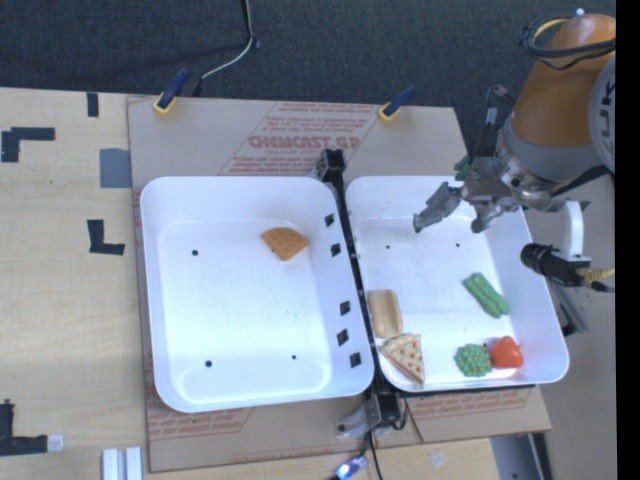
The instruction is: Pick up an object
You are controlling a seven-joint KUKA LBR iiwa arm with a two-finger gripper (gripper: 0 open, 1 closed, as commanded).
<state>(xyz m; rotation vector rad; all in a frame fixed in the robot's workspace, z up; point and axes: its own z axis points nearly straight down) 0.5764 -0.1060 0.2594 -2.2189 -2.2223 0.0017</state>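
We see a green pickle (485,294), long and ridged, lying in the right bin (400,200). The end effector (456,216) hangs above, fingers apart, empty; its wrist is partly hidden.

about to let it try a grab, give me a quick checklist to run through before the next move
1. Two-finger gripper open: ok, fingers spread.
2. Nothing between the fingers: ok.
3. Targets in the right white bin: ok, green oblong toy, tan bread-like piece, triangular pizza-like slice, green bumpy toy, red round toy.
4. Gripper over a target: not ok, it hangs above bare floor.
5. Green bumpy and red toys apart: not ok, touching.
6. Gripper height above the floor: cannot tell.
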